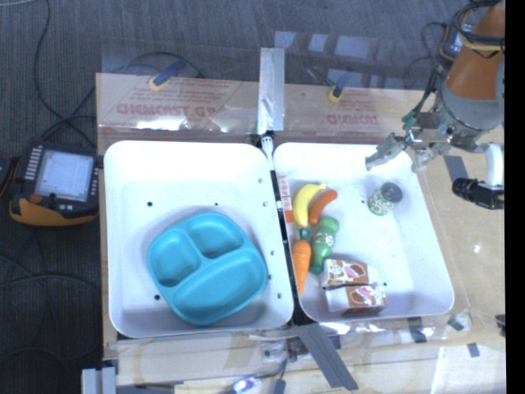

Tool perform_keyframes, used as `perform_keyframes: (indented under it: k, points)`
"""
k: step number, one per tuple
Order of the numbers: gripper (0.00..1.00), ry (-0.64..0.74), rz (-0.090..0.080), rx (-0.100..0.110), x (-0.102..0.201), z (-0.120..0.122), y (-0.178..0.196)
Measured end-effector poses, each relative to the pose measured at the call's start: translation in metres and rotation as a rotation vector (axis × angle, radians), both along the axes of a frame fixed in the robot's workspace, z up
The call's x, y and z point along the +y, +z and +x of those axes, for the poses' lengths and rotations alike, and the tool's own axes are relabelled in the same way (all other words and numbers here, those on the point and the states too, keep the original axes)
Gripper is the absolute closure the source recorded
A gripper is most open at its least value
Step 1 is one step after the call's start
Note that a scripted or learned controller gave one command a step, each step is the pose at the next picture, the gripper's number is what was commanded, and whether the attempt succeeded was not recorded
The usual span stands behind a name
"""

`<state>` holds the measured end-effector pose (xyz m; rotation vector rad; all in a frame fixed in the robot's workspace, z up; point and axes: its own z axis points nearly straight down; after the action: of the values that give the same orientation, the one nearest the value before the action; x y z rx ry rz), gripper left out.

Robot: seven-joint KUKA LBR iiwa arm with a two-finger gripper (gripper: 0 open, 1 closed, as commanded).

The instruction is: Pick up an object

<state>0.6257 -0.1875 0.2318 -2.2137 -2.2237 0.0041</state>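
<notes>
1. Dark grey carpet is surrounding the table (480, 245), which is carrying two shallow white bins side by side, with cardboard taped behind them.
2. The end effector (400, 150) is hanging over the far right corner of the right bin (426, 245); its two fingers are standing apart with nothing between them.
3. Just below it, a small round tin (383, 199) with a green label is lying on the bin floor, apart from the fingers.
4. Further left of the end effector, a yellow banana (305, 202), an orange pepper (321, 203), a green bottle (325, 232) and a carrot (301, 263) are clustering against the dividing wall.
5. Well below it, two brown and white cartons (353, 286) are lying together.
6. Far left, a blue divided plate (207, 267) is sitting in the left bin (131, 179).
7. Beyond that, a handheld control pendant (54, 185) is resting on the carpet.
</notes>
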Motion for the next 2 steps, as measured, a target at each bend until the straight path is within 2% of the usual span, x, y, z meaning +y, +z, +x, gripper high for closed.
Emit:
perform_keyframes:
  k: [1, 2]
  points:
    - [0.0, 0.228, -0.002, -0.002, 0.0656, 0.0078, -0.133]
    - [1.0, 0.229, 0.001, 0.001, 0.0669, 0.0079, -0.1268]
